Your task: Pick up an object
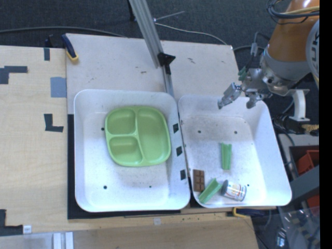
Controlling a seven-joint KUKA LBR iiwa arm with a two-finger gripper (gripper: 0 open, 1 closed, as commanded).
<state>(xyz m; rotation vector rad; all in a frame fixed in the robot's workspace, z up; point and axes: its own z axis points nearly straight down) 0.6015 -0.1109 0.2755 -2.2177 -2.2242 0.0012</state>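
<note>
The tool [239, 100] hangs open over the right bin's [270, 139] far edge, holding nothing.

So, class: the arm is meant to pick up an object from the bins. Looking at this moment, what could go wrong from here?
1. The brown block, green wedge and small jar crowd the right bin's near corner, so a grasp may bump neighbours or the wall.
2. The open gripper hovers by the far rim, well away from them.
3. The green plate looks wide to grip.

Pale wooden bench top [31, 139] with grey tape marks [58, 86], dark carpeted floor [62, 7] beyond (cables trailing across it), slanted metal pole [145, 22], even light.
</note>
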